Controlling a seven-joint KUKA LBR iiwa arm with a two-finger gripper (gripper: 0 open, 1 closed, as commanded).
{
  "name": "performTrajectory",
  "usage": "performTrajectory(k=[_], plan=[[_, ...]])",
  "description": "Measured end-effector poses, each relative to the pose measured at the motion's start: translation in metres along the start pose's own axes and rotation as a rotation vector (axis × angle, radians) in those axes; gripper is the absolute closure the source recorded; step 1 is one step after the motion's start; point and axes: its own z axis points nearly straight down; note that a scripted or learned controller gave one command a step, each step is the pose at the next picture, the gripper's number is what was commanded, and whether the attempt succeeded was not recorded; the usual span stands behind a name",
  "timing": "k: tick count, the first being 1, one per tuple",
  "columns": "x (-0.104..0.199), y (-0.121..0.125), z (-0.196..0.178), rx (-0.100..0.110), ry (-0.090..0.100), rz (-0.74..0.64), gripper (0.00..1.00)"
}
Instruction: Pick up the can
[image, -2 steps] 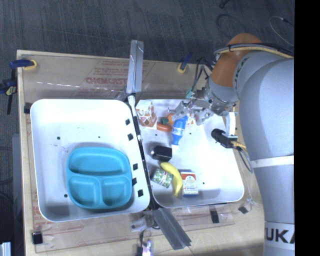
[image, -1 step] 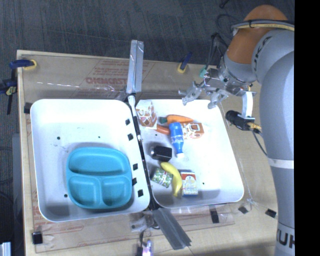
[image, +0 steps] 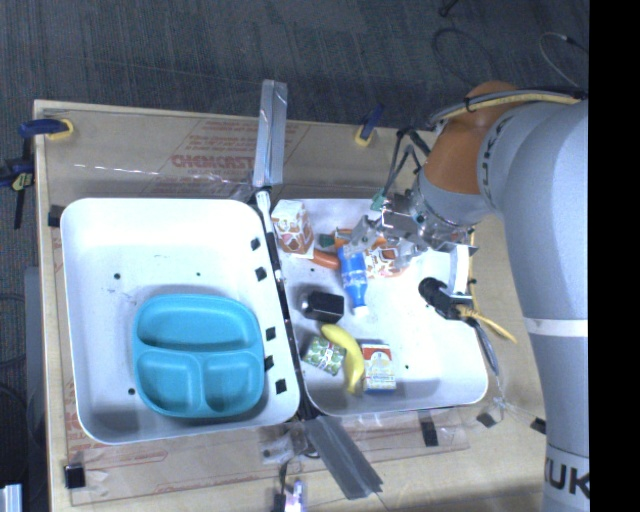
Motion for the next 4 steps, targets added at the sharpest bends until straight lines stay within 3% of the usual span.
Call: performTrajectory(k=[1, 2, 3, 4], plan=[[-0.017, -0.046, 0.069, 0.000, 0.000, 0.196, 0.00], [-0.004, 0.018, 0.052, -0.002, 0.002, 0.146, 0.00], [-0.008, 0.009, 0.064, -0.010, 0.006, 0.184, 0.00], [-0.004, 0.038, 0.063, 0.031, 0.003, 0.173, 0.00]])
